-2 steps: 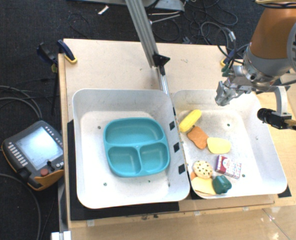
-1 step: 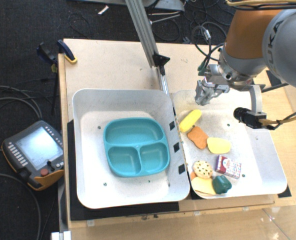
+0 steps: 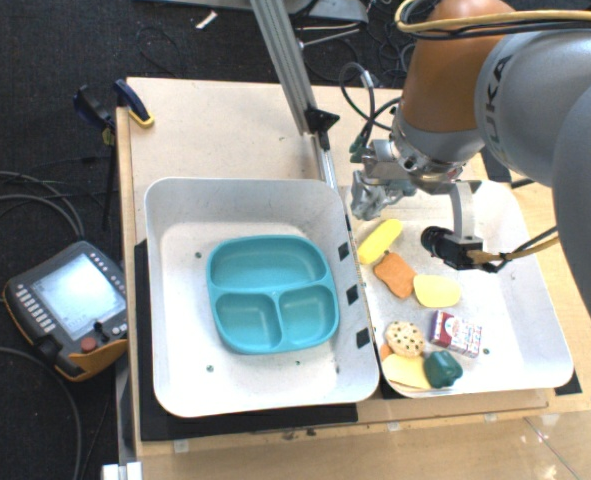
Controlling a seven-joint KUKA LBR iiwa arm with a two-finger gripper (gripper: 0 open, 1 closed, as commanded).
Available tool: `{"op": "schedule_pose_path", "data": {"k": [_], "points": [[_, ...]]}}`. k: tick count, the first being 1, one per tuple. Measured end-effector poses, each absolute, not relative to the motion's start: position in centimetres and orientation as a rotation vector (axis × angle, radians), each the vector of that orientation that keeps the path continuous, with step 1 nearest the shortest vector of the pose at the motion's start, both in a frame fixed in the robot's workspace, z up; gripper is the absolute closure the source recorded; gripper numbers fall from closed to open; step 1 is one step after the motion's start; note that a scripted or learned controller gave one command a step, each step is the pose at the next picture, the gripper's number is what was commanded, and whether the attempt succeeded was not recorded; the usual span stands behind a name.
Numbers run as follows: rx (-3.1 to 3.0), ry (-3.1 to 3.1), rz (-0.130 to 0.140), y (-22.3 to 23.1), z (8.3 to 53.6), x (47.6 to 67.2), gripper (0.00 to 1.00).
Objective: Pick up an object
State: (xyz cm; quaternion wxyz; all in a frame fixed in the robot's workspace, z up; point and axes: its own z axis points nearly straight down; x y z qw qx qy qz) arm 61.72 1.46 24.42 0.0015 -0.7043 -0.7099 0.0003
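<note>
Around the teal tray (image 3: 272,293) the left bin (image 3: 175,268) floor lies open. Right of the tray, toy foods (image 3: 415,298) crowd the right bin's (image 3: 535,308) near-left part, leaving its right side open.

Legible markings in the scene.
Part of the maker's name, the letters "UKA", is seen on the grey arm (image 3: 535,88); print on the small red-and-white packet (image 3: 456,334) is too small to be read.
</note>
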Motion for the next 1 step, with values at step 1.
{"op": "schedule_pose_path", "data": {"k": [1], "points": [[-2.211, -2.228, 0.001, 6.13, 23.24, 60.91, 1.00]]}}
